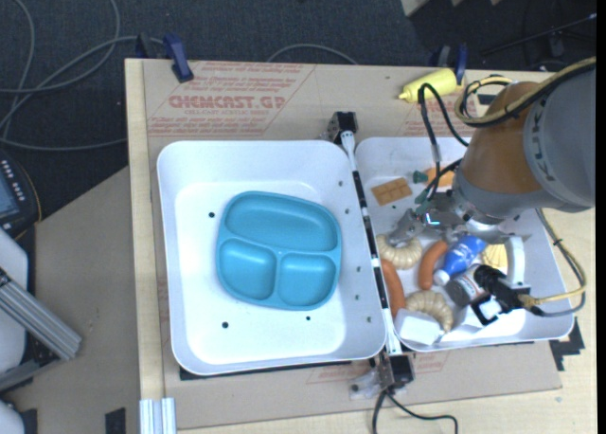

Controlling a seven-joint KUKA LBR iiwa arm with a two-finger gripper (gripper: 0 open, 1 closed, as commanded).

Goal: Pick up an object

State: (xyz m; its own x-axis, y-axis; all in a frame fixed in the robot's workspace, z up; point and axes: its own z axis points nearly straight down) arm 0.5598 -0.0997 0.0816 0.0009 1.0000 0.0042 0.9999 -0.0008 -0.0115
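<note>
Right now, in the camera view, the arm (530,148) reaches in from the right side of the frame and hangs low over the right bin (559,328), its wrist covering the bin's middle. The fingers (428,219) point toward the bin's left part, above the pile of small things; I cannot tell whether they are wide or narrow, and nothing shows between them.

Just below them lies an orange sausage (434,262), its long axis running from lower left to upper right, near a blue-and-white bottle (461,262). A second orange sausage (392,288) lies along the bin's left wall, nearly top to bottom. The low wrist suggests a grasp aimed at this cluster.

The left bin (180,233) holds a blue divided plate (277,247), lying flat, probably just another object to pick.
</note>
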